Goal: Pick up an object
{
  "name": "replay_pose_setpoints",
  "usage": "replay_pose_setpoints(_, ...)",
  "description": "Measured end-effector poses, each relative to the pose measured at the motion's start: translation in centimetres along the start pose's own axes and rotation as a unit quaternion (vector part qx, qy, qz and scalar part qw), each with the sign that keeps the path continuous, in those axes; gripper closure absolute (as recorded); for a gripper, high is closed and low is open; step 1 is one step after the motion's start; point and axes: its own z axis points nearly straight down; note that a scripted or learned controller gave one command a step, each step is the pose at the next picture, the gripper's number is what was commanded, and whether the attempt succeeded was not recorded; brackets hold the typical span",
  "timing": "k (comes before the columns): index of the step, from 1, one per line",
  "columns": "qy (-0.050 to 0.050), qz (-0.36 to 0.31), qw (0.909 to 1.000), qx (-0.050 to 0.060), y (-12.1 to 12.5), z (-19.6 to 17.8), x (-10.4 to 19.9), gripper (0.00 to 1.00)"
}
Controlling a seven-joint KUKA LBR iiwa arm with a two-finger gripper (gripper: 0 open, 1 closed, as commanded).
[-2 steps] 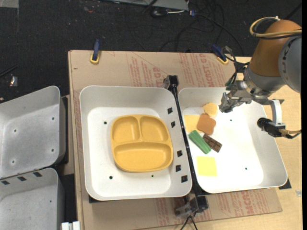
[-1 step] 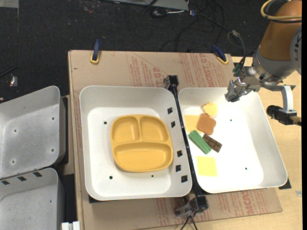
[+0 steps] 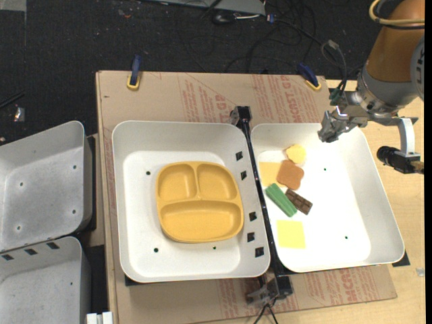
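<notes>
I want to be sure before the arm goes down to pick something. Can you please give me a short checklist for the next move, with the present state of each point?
1. Objects available in the right bin: ok. An orange-brown piece, a green block, a brown bar and a yellow square lie there.
2. Gripper above the targets: not ok. It is over the bin's upper edge, to the right of the pieces.
3. Gripper free of any object: ok, nothing seen between the fingers.
4. Fingers open enough: cannot tell.
5. Target isolated: not ok for the green block and brown bar, which touch; the yellow square lies apart.
6. Yellow tray out of the way: ok, in the left bin.
</notes>
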Motion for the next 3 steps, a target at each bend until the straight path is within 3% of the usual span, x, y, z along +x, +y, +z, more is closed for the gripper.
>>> replay_pose_setpoints(1, 0.001, -0.003, 1.0000, 0.001, -1.2, -0.9, 5.5, 1.00)
replay_pose_setpoints(3, 0.001, -0.003, 1.0000, 0.002, -3.1, 1.2, 16.7, 1.00)
